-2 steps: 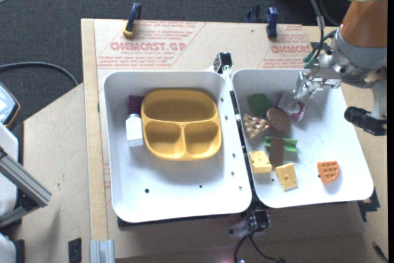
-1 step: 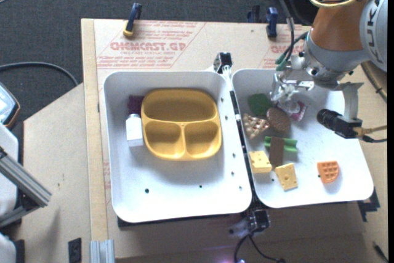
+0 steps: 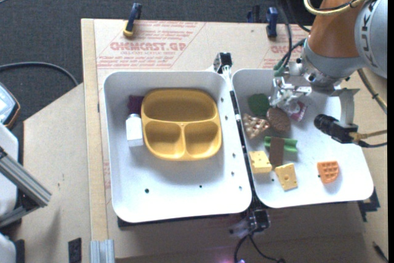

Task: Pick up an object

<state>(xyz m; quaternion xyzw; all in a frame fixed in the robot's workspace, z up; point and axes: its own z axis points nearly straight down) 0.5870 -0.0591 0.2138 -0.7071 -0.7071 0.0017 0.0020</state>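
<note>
My gripper (image 3: 285, 95) hangs over the back of the right bin (image 3: 357, 185), just above a round brown piece (image 3: 279, 119) and beside a pink-red item (image 3: 298, 109). A dark green piece (image 3: 258, 103) lies to its left. Nearer the front lie a checkered waffle-like piece (image 3: 254, 125), a brown block across a green strip (image 3: 278, 148), two yellow cheese wedges (image 3: 261, 161) (image 3: 286, 177) and an orange waffle-shaped piece (image 3: 328, 171). I see nothing between the fingers.
The left bin (image 3: 117, 194) holds a yellow divided tray (image 3: 180, 124), a small white bottle (image 3: 134, 129) and a dark purple item (image 3: 135, 101). Clamps (image 3: 131, 20) (image 3: 271, 20) grip the bench's far edge. A black cable fitting (image 3: 332, 126) hangs from the arm over the right bin.
</note>
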